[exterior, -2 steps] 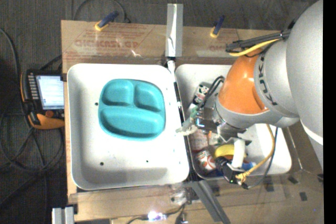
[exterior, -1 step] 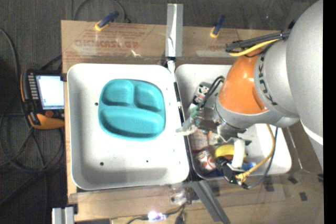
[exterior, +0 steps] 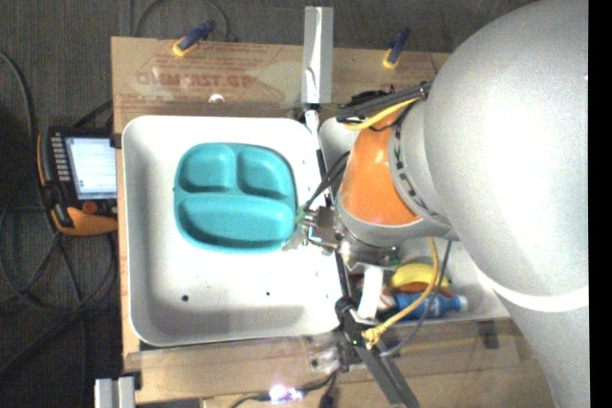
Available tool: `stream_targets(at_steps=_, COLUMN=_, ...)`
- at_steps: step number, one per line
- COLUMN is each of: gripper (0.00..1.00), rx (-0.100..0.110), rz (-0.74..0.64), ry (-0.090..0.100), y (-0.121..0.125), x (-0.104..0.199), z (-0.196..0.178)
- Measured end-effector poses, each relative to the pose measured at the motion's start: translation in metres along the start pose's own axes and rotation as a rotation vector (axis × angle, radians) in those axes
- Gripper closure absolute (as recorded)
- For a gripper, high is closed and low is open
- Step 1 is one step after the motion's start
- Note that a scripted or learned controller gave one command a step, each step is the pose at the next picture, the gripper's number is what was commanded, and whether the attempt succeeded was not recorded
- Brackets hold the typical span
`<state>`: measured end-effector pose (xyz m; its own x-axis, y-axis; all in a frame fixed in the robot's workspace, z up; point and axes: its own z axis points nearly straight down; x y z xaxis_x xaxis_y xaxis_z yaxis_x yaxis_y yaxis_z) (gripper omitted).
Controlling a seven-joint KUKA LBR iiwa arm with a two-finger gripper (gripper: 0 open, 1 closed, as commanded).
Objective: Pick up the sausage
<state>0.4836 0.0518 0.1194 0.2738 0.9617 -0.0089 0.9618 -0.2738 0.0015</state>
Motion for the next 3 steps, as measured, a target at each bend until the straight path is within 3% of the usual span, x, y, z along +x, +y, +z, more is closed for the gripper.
stream_targets(at_steps=1, gripper=0.0, rx=0.002, rz=0.165, ry=-0.023, y=0.019, x=0.01, z=0.013)
stream_targets(at_steps=2, gripper=0.0, rx=-0.004, rz=0.122, ry=-0.031, y=0.033, x=0.015, z=0.018)
stream_targets(at_steps=3, gripper=0.0, rx=0.004, rz=0.292, ry=0.001, y=0.113, x=0.075, z=-0.064)
